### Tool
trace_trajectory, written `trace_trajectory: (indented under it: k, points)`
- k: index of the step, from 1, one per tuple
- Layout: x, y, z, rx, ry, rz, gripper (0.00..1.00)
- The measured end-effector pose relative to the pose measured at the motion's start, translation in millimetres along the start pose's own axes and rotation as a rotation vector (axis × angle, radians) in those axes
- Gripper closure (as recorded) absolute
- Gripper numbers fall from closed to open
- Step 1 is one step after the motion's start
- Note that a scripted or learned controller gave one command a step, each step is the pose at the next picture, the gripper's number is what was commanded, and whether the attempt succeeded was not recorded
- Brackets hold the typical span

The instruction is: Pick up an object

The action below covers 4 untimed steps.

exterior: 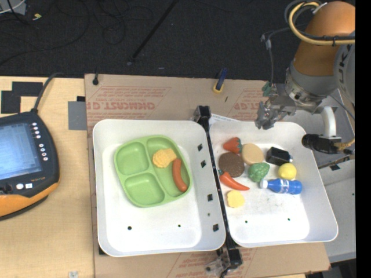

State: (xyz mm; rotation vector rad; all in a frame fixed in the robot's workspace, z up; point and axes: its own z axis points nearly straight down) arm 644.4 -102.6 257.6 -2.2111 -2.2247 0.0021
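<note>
My gripper [266,121] hangs over the far rim of the right bin [301,225], behind the toys and apart from them, with nothing seen in it. Below it lie a red pepper [233,144], a brown disc [232,164], a beige round piece [252,153], a black block [278,154], a green broccoli [258,171], a yellow ball [287,171], a blue bottle [282,185], an orange-red chili [233,182] and a yellow piece [235,198]. They crowd the bin's far half.
The left bin [116,225] holds a green divided tray [139,190] with a yellow corn piece [164,157] and a red sausage [179,174]. A black divider [211,178] runs between the bins. A teach pendant [23,161] lies at the far left.
</note>
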Motion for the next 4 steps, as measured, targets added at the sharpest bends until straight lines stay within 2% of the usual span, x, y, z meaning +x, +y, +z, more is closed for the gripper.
trace_trajectory:
  k: [1, 2, 3, 4]
  points:
    - [48, -48, -19, 0.001, 0.0, 0.003, 1.0]
    - [76, -97, -115, -0.011, -0.001, 0.003, 1.0]
    - [195, -135, -108, 0.001, 0.0, -0.007, 1.0]
    - [147, -148, -169, -0.009, -0.003, 0.008, 1.0]
